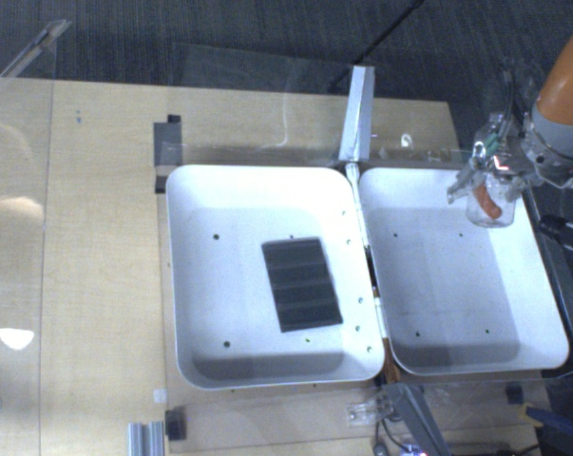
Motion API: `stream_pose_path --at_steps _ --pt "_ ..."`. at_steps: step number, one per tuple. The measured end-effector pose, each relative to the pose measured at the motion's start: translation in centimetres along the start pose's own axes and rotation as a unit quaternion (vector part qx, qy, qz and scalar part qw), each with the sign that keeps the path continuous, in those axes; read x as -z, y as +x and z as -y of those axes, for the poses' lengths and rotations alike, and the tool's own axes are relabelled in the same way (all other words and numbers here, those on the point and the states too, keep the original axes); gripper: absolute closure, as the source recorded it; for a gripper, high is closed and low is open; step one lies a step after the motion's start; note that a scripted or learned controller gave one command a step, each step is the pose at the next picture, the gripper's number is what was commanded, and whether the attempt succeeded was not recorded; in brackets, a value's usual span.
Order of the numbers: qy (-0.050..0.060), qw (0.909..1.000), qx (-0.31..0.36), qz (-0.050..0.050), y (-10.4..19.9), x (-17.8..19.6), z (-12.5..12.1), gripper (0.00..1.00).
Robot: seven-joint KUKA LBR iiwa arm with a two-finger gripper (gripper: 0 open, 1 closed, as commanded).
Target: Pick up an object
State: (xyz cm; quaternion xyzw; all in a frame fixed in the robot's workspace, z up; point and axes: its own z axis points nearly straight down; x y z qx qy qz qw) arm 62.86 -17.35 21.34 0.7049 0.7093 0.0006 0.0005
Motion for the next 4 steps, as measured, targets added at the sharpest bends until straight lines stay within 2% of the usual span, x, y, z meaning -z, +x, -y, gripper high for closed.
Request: stream_pose_path --at_steps 1,2,3,4 --pt "-0.002 1.0000 -0.009 0.000 2.7 -11.9 3.6 0.00" --pt "-0.004 1.0000 -0.009 0.000 2.8 -10.8 3.4 1.00" --pt "-0.002 0.9997 -0.025 0.000 8.2 -2.8 1.4 1.00" --pt "-0.001 0.9982 -0.060 0.000 12.4 -2.9 0.3 1.00"
